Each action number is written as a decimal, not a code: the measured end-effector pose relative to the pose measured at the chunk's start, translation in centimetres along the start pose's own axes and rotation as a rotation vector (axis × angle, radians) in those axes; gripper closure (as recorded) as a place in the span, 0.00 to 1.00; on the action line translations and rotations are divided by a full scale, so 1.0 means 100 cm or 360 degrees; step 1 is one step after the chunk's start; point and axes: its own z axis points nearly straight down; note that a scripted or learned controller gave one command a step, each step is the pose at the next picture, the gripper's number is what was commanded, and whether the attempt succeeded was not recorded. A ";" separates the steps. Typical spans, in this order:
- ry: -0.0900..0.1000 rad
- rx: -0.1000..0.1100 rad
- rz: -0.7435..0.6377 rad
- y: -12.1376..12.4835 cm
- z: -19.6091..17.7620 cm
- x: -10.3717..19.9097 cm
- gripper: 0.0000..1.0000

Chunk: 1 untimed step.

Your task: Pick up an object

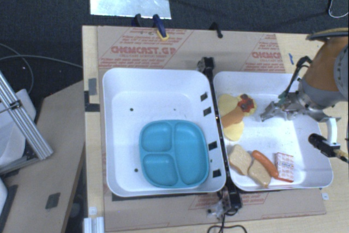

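The right bin (312, 174) holds several toy foods. A yellow piece with a dark red spot (238, 102) lies at its left side, an orange piece (234, 116) across it and a pale yellow disc (234, 131) below. Two bread slices (240, 159) and an orange sausage (265, 163) lie near the front, next to a red and white packet (284, 166). My gripper (271, 112) hangs low over the middle of this bin, just right of the yellow piece, pointing left. Nothing shows in it.
A blue divided plate (174, 153) lies in the left bin (125, 93). The black divider clips (210, 112) run between the bins. The arm's grey wrist and orange band (327, 71) stand over the right bin's far right side.
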 end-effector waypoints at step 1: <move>0.0011 0.0025 0.0014 -0.063 0.002 -0.005 0.00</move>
